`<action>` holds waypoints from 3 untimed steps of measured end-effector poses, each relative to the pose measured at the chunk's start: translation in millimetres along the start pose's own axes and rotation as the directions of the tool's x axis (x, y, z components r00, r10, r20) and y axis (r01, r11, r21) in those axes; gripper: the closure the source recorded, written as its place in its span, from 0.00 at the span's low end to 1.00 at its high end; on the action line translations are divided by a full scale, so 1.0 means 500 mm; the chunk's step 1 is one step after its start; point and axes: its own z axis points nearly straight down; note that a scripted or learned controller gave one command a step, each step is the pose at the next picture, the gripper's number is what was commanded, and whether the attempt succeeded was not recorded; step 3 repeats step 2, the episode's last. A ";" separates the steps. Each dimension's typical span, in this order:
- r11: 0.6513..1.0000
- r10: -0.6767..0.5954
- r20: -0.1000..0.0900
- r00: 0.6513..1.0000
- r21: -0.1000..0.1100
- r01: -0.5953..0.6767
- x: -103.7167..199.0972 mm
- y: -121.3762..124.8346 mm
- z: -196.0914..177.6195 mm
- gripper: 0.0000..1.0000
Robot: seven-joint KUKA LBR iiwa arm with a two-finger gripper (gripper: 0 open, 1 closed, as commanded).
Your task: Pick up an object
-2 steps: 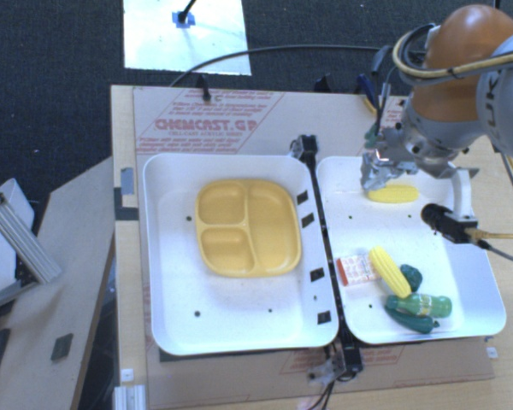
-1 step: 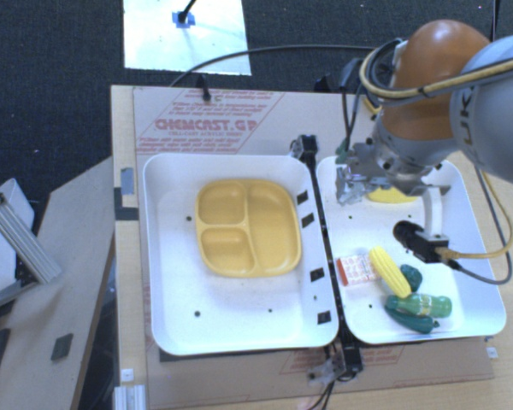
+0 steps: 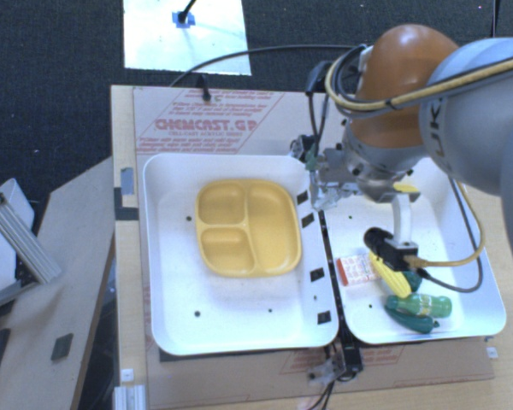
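Likely the yellow plate [image 3: 248, 227], mid left bin [image 3: 167, 314], is light, stiff and slick; pinch its rim. Whether the gripper [image 3: 322, 192] is closed, I cannot tell.

left bin [image 3: 171, 254]: yellow plate [image 3: 248, 227] | right bin [image 3: 440, 229]: yellow toy [image 3: 393, 274], green toys [image 3: 423, 307], card [image 3: 355, 269]

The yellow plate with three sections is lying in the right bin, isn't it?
Not quite. The yellow plate does have three sections, but it is lying in the left bin, not the right one. The camera view shows it.
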 end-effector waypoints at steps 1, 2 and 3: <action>1.000 0.000 0.000 1.000 0.001 0.000 0.096 -0.038 0.004 1.00; 1.000 0.006 0.002 1.000 0.000 -0.006 0.089 -0.036 0.004 0.00; 1.000 0.006 0.002 1.000 0.000 -0.006 0.089 -0.036 0.004 0.00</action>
